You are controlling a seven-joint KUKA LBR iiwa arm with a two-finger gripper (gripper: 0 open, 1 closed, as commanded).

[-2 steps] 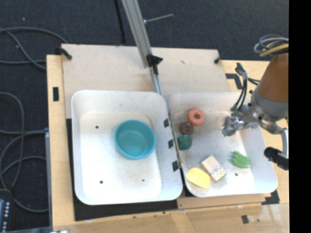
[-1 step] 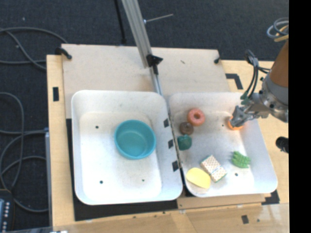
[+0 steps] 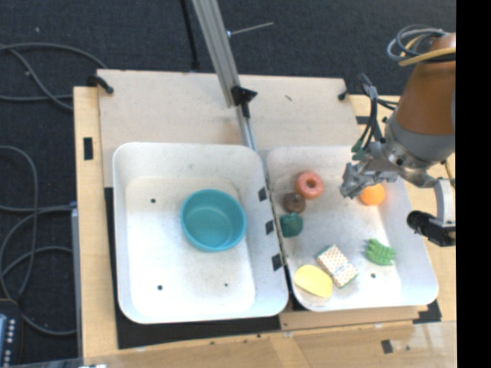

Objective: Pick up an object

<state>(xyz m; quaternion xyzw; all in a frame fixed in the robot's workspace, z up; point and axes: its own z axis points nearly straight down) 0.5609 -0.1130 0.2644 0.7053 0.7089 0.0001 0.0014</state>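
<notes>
My gripper (image 3: pixel 354 184) hangs over the upper right part of the right bin (image 3: pixel 406 282). An orange ball (image 3: pixel 374 196) lies right beside it, on its lower right side; whether they touch is unclear. A pink ring (image 3: pixel 310 184) sits to the left of the gripper, with a brown round piece (image 3: pixel 294 202) and a small teal piece (image 3: pixel 291 225) below it near the bin's left wall. Toward the front lie a yellow oval (image 3: pixel 313 280), a checkered box (image 3: pixel 337 265) and a green toy (image 3: pixel 380 252).
The left bin (image 3: pixel 138 282) holds a teal bowl (image 3: pixel 213 219) near its middle. A slanted metal rail (image 3: pixel 219 44) runs from the top down to the gap between the bins. Cables lie on the dark floor at the left.
</notes>
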